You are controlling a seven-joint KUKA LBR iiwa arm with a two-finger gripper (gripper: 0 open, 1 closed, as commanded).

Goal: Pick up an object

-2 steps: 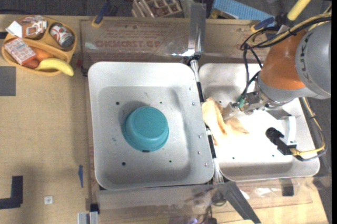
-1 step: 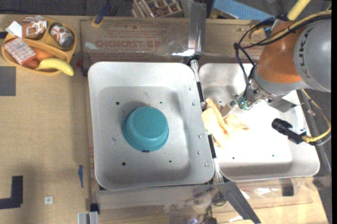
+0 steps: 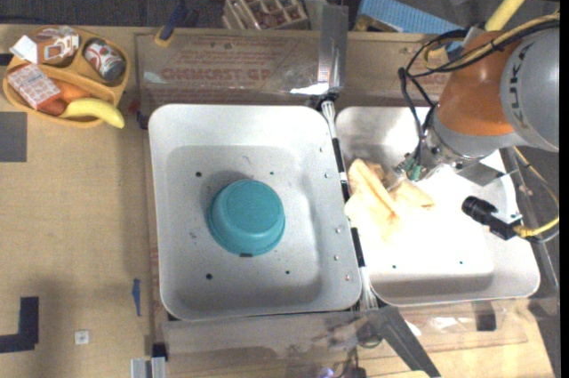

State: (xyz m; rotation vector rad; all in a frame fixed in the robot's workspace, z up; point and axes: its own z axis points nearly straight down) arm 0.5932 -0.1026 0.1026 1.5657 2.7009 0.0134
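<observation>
Looking down at a slant on a wooden bench (image 3: 71,216) with two shallow white bins side by side. In the left bin (image 3: 178,145), near the middle, a teal bowl (image 3: 247,216), turned upside down, standing alone and well apart from all the walls.

In the right bin (image 3: 444,269), at the left side and close to the wall next to the other bin, a pale yellow object (image 3: 375,200). Looks flat, maybe folded or made of several pieces; cannot say which, because of the blur. Lying on the bin floor, stretched from the far left corner toward the middle, with a more orange part at the right.

Reaching in from the right, the grey arm (image 3: 542,83) with the orange band, bent down over the far half of the right bin. At the end of it the gripper (image 3: 414,168), low in the bin, just beside the far right edge of the pale yellow object. Touching it or only very near: cannot tell. Cannot tell either how far open, nor whether holding anything; too small and too dark at this place.

On the bench at the far left, a yellow tray (image 3: 11,87) with a banana (image 3: 93,109) along the near edge and some small packets inside. Behind the bins, a long cardboard piece (image 3: 222,60) with red letters.
</observation>
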